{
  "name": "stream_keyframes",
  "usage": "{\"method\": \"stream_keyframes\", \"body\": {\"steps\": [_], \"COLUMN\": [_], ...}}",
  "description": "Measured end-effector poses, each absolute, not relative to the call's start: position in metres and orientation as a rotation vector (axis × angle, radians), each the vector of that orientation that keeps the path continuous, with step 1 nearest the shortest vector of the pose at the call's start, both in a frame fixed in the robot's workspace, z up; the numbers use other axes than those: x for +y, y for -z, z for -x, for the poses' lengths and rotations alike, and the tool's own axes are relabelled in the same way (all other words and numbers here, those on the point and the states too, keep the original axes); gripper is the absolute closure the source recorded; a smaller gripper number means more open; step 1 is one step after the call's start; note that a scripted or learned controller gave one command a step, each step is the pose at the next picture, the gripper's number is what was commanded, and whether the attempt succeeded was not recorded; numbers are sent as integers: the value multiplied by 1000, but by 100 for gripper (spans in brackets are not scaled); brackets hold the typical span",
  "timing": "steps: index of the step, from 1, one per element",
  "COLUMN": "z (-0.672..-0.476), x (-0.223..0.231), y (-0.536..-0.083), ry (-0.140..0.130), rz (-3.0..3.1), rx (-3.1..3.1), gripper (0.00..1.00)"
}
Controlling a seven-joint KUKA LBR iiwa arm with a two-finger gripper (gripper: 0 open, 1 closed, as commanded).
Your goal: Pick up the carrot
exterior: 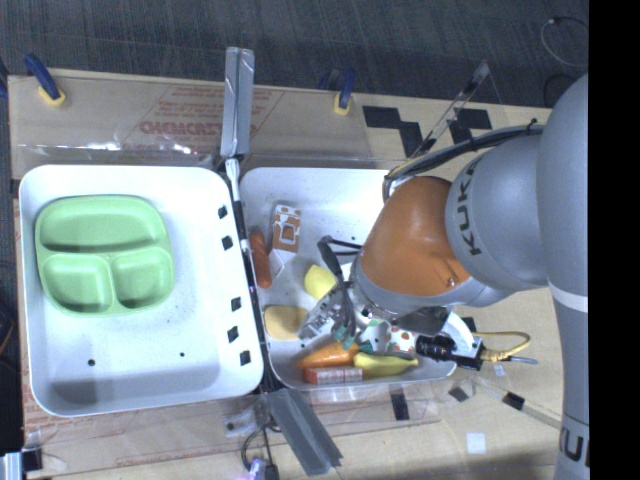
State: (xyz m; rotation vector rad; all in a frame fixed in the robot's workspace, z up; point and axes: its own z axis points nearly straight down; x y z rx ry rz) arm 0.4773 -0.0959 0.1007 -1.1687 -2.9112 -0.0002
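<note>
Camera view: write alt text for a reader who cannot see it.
A grey and orange arm reaches from the right into the right bin, its gripper low over a carrot among cluttered toy food near the front wall. The left bin holds a green tray.

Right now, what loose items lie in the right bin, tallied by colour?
Orange: 2, tapered orange carrot, slim orange-red stick
Yellow: 3, rounded lemon-like piece, pale yellow lump, long yellow piece
Red: 1, flat red bar
Brown-white: 1, small carton
Total: 7
</note>
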Motion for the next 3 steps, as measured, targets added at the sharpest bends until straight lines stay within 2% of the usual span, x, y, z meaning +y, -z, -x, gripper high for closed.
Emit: {"method": "stream_keyframes", "body": {"steps": [1, 2, 3], "z": [-510, -510, -476], "x": [-56, -56, -90], "y": [-223, -223, -191], "ry": [0, -1, -2], "rz": [1740, 1740, 1473], "rx": [-2616, -2615, -2771], "gripper": [100, 0, 0]}}
